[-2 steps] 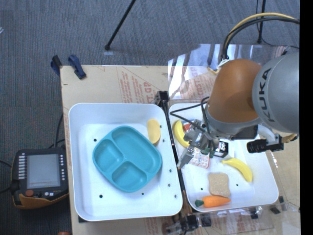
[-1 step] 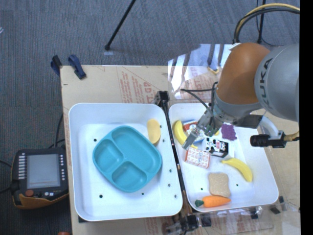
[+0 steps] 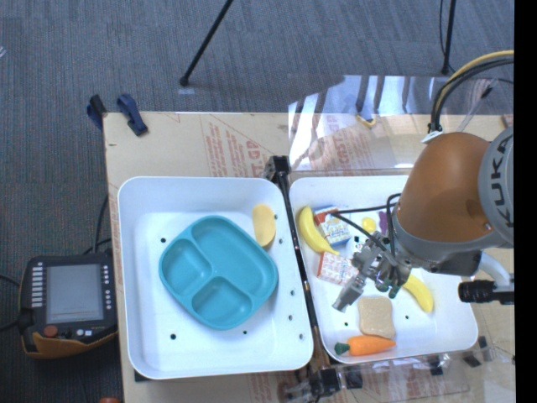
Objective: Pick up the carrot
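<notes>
Carrot, a smooth orange taper with a green tip, is lying at the near edge of the right bin, just beside a square tan bread slice. Above them the metal claw is hovering, gripping nothing that I can make out; how wide it is standing, I cannot tell. Farther off, curved yellow bananas are resting. A glossy teal divided plate is sitting in the left bin.

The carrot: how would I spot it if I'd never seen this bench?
Look in the right bin, along its near edge. The carrot lies flat there, just below a slice of toast; it is the one orange thing, with a green tip.
</notes>
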Controlling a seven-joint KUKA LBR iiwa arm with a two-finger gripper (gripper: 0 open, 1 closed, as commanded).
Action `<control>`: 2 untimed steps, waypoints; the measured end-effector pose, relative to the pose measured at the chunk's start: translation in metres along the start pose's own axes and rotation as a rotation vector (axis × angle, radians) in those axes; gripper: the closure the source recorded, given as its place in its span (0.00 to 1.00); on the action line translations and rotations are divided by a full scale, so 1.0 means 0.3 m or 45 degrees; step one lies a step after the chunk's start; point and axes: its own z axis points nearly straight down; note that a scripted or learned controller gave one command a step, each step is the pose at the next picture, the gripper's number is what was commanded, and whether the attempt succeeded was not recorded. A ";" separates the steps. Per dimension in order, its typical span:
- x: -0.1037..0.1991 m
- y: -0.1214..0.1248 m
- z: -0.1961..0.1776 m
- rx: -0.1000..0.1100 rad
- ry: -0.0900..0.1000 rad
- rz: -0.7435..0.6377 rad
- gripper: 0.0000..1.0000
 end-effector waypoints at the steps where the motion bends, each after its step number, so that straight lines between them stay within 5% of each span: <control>1: -0.020 -0.125 0.293 -0.001 0.000 -0.309 0.00; 2: -0.021 -0.123 0.262 -0.003 0.001 -0.307 1.00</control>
